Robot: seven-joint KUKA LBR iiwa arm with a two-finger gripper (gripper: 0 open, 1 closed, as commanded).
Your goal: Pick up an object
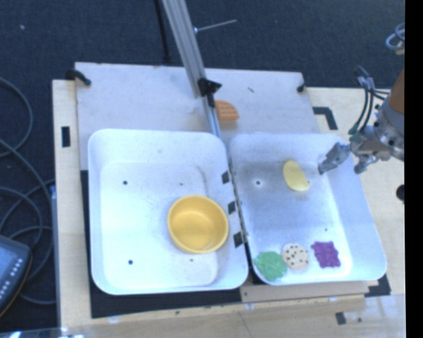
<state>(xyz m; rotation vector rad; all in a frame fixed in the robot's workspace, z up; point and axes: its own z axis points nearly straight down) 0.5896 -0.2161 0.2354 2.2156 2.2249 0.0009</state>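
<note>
My gripper (347,158) hangs over the right bin's (352,210) far right rim, open, with nothing between its fingers (331,158). A flat yellow oval piece (295,175) lies in the right bin a little to the gripper's left. Along that bin's near edge sit a green piece (270,265), a round spotted cookie (295,256) and a purple piece (327,253). A yellow bowl (197,223) stands upright in the left bin (120,196).
A slanted metal pole (187,44) rises from the seam between the bins at the back. An orange object (226,111) lies on the bench behind the bins. Cables and a tablet (3,273) lie on the floor at the left.
</note>
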